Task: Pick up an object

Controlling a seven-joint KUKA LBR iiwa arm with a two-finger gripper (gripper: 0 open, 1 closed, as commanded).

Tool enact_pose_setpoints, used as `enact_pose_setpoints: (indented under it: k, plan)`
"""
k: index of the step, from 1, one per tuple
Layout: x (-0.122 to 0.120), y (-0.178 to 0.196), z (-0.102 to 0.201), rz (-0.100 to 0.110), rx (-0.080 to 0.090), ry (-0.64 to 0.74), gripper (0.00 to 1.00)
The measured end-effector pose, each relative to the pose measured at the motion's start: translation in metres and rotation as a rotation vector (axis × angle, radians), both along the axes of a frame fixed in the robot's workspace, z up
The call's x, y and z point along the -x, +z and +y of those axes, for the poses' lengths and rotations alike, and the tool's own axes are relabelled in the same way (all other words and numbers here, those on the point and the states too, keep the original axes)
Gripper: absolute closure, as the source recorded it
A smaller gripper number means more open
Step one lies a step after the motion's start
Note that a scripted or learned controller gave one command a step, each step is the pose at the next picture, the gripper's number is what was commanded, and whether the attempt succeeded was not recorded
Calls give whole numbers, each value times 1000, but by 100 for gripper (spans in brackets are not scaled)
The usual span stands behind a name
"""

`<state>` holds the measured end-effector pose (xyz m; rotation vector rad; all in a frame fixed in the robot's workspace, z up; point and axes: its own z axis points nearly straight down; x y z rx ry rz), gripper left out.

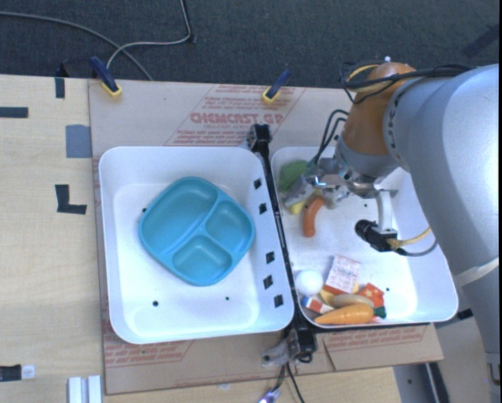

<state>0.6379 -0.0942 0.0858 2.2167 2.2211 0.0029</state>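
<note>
The bench [33, 225] is pale wood grain with black tape marks, and a sheet of brown printed cardboard [226, 116] lies on it, pinned at its far edge by two blue-and-yellow clamps. On the cardboard sit two shallow bins of smooth white plastic with rounded corners, touching along a black clipped seam. The left bin [121, 309] holds a glossy blue plate [196, 229], rounded-square and split into three compartments, lying flat and turned at an angle.

The grey arm, bulky and cylindrical with an orange band at the wrist, reaches over the right bin [431, 296] from the right and bends down toward that bin's far left corner. The hand [318, 187] is low there, among a green leafy-looking object [295, 173] and an orange sausage-shaped piece [311, 217]; whether its fingers are apart or closed, or on anything, I cannot tell.

At the right bin's near edge cluster a carrot [347, 315], a small pink-and-white packet [343, 274] and a white ball [306, 281].
</note>
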Motion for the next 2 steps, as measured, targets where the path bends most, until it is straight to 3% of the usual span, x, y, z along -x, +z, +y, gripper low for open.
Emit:
enact_pose_setpoints:
  k: [1, 2]
  plan:
    - [1, 9, 0, 3, 0, 0, 100]
    - [7, 99, 55, 3, -2, 1, 100]
